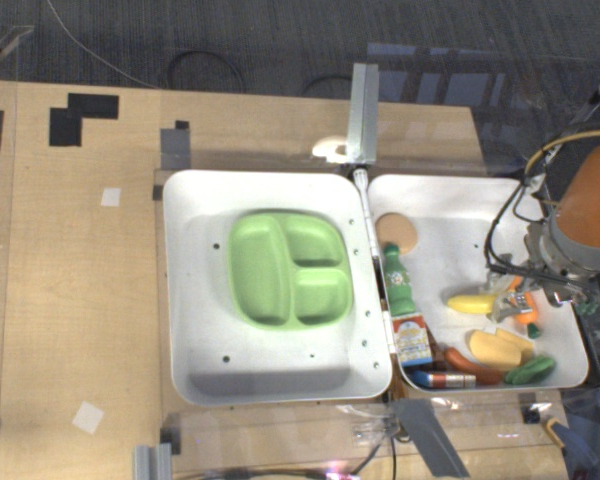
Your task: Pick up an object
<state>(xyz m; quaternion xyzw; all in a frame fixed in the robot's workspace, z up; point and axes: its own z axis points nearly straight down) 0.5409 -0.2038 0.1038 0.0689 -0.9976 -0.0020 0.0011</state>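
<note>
We look down at a slant on a pale wooden bench [70, 298] carrying two shallow white plastic bins with rounded corners, set side by side.

The left bin [195, 258] holds a smooth, light green divided plate [288, 269], roughly square with soft corners and three moulded sections.

The right bin [445, 203] holds a cluster of small toy-like items. A green bottle [397, 298] with a printed label lies lengthwise along the bin's left wall. Just above its cap sits a flat tan disc [397, 232]. Near the middle lies a small yellow banana-shaped piece [469, 304]. Toward the bottom right corner, a pale yellow wedge [499, 348] rests against a glossy dark green rounded piece [530, 370], with a slim red and brown marker-like stick [452, 377] along the bottom wall.

The grey arm with its orange band [587, 203] reaches in from the right. Its gripper [512, 303] sits low in the right bin, just beside the banana piece and over a small orange object [526, 315]. We cannot tell how the jaws stand; wires and metal parts hide them.
</note>
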